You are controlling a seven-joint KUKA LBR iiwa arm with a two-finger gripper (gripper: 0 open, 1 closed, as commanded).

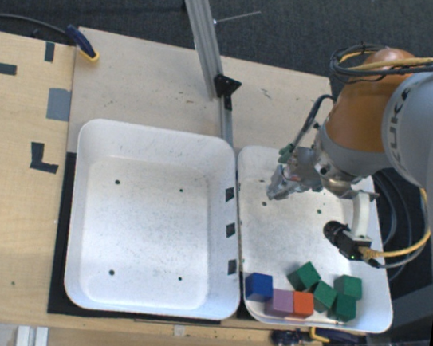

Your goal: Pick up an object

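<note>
Blocks crowd the lower right of the frame, at the near end of the right bin (274,217): from where I sit I count a blue block (259,286), a purple block (283,301), an orange block (302,304) and 3 green blocks (332,291) bunched beside them, all lying on the bin floor close to its near rim. My gripper (279,187) hangs over the far part of that same bin, in the upper middle right of the frame, well apart from the cluster, and I see nothing between its fingers; whether they stand open or closed I cannot tell at this angle. So I judge the task barely begun: no object is lifted, and what is left is the whole approach, the grasp and the lift. For room, the stretch of bin floor between gripper and blocks is bare, so a straight run toward the lower right looks free. The tight spots are at the far end of that run: the purple and orange blocks touch each other and sit near the rim, and the green ones are packed close. The blue block, at the left of the cluster, seems the easiest pick. The left bin (145,222) gives spare room.
</note>
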